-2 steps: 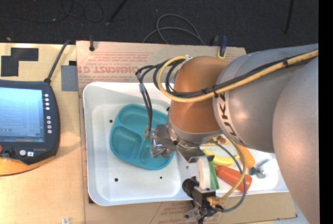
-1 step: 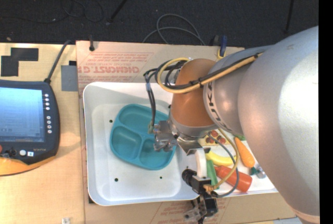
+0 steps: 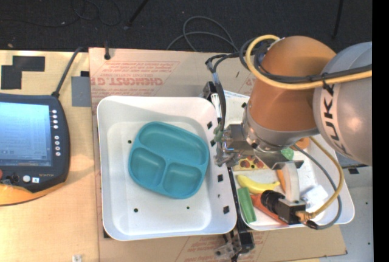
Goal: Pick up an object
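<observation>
One end effector to watch, and it sits low over the near-left part of the view's right shallow white plastic bin, tucked under the arm's orange band. I cannot tell whether it is released or clenched. Just beside it in that bin lie a yellow banana-shaped toy, a green stick-like piece and an orange carrot-shaped piece, all close together. Nothing I can see is gripped. Across the divide, the left shallow white plastic bin carries a teal three-compartment plate, lying flat. Both bins rest on brown cardboard on the tabletop.
</observation>
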Tool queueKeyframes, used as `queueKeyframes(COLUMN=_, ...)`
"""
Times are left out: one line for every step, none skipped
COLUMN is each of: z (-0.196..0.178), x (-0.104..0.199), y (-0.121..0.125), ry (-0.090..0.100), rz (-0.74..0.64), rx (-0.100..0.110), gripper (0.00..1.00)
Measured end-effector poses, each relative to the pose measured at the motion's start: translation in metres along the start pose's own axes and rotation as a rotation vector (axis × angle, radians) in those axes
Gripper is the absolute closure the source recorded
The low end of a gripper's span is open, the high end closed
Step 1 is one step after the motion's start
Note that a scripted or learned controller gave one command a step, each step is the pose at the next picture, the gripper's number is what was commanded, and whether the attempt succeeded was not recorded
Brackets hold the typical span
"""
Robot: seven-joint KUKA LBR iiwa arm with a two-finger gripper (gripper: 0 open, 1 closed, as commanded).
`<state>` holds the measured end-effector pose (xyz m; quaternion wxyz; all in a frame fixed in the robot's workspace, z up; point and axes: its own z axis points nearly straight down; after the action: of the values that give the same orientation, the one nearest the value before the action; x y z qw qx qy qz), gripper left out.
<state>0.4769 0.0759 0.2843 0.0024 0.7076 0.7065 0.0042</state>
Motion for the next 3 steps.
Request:
queueKeyframes(z=0.029, x=-0.039, y=-0.002, ry=-0.004, rz=0.003, rx=0.015, gripper=1.00)
queueKeyframes(z=0.004, x=0.015, y=0.015, ry=-0.002, rz=-0.006, rx=0.010, gripper=1.00)
queueKeyframes(z=-0.022, x=-0.071, y=-0.001, ry=-0.005, rz=0.007, rx=0.009, gripper=1.00)
